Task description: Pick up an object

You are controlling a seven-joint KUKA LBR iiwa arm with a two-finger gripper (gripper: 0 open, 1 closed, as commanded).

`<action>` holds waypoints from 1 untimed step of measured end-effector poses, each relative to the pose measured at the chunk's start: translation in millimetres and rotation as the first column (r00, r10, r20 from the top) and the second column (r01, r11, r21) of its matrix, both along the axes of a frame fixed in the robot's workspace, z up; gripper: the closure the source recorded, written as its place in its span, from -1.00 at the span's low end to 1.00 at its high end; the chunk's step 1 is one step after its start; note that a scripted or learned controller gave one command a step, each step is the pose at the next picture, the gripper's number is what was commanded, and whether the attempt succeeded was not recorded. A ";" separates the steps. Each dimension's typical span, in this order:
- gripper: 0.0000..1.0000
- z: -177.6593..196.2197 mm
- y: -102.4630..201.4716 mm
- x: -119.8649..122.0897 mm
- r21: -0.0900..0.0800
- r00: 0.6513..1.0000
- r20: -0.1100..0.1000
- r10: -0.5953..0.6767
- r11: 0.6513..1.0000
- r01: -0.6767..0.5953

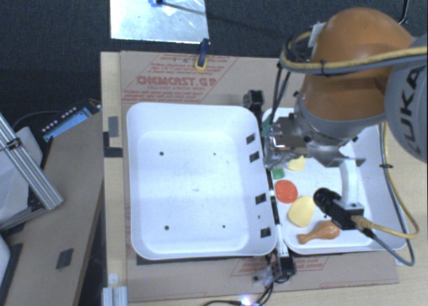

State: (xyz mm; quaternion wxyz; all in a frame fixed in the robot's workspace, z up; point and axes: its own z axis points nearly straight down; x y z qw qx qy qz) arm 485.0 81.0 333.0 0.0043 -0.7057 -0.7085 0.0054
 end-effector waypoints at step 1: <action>1.00 209.9 -10.5 2.0 0.005 0.999 0.033 -0.001 1.000 0.001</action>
